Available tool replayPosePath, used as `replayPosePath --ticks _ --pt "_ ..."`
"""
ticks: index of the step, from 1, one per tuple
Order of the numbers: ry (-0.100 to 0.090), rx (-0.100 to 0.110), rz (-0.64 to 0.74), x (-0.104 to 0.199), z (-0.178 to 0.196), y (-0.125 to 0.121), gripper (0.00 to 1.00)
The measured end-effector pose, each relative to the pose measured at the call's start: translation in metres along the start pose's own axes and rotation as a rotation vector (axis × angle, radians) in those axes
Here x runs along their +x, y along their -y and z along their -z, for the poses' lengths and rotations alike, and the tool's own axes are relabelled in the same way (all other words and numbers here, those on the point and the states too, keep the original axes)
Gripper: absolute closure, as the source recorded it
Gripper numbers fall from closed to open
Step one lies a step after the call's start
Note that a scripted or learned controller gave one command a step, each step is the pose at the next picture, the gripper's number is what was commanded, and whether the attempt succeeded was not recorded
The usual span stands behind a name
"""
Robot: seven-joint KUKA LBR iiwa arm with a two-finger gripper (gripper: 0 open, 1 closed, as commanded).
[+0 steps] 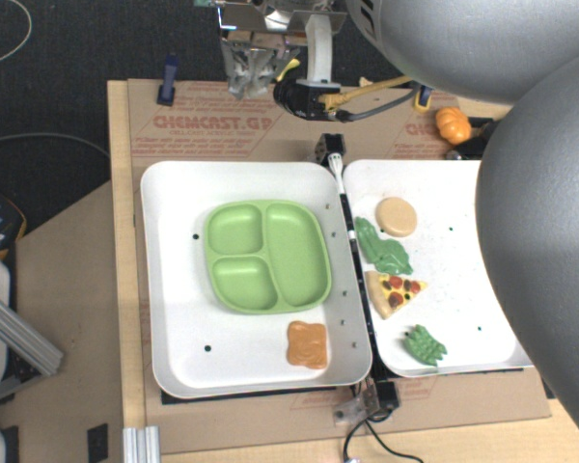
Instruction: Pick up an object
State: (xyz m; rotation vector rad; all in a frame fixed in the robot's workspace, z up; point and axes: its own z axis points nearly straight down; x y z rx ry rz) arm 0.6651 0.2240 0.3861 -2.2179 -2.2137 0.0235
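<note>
Plastic-looking toy food lies loose in the right bin (463, 186): a round tan cookie (398, 216) near the top left corner, a green leafy piece (382, 249) just below it and close against the divider wall, a pizza slice (394, 292) with red toppings touching or just under the leaf, and a smaller bumpy green piece (425, 345) apart from them near the bottom rim. All four crowd the left half of this bin; bare white floor lies to their right until the grey arm (521, 114) covers the view.

Left bin (164, 258): a light green divided tray (267, 256), smooth, rounded corners, three compartments, sits mid-bin with open floor all around it. An orange-brown flat toast-like piece (308, 343) lies below the tray's lower right corner, close to the right wall and the bottom rim, not touching the tray.

Both bins are shallow, glossy white, with rounded rims, set side by side and touching along a dark seam.

The gripper (251, 70) hangs above the far edge of the surface (135, 374), beyond the left bin's top rim, well apart from every item. Metallic, with cables beside it; the jaws are too cluttered to read, so cannot tell how wide they stand, and nothing visible between them.

A small orange object (453, 124) sits on the brown board past the right bin's top edge.
</note>
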Motion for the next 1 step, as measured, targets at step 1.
replayPosePath --ticks 1 --pt "-0.007 -0.021 0.002 0.0009 0.0219 -0.0011 1.0"
